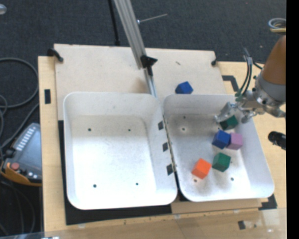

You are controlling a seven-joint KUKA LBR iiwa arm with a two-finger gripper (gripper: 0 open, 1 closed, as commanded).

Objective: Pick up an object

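Camera view, bench w/ two white bins side by side.

Item 1: arm (274,66), grey w/ orange band, entered from right edge of bench, wrist over right bin's (249,188) far right corner.

Item 2: gripper (229,117), low over far right part of right bin. A dark green block (231,123) sat at its tips, seemingly between the fingers; fingers partly closed round it, though contact was too small to confirm. Whether block was lifted or resting on bin floor: cannot tell.

Item 3: blue cube (221,139), right bin, just below the gripper, near right wall.

Item 4: pink cube (235,141), touching blue cube on its right side.

Item 5: green cube (221,162), nearer the front edge, just below blue/pink pair.

Item 6: orange cube (201,168), left of green cube, just beside it, toward front middle of right bin.

Item 7: blue block (184,88), outside the bins, on bench board (99,68) just beyond right bin's far rim.

Item 8: left bin (74,133), white, speckled floor w/ small dark holes.

Item 9: metal post (132,26), slanted, rising from far edge btwn bins.

Item 10: cables (5,98) and a handheld pendant (25,151) on dark floor, off bench's left edge.
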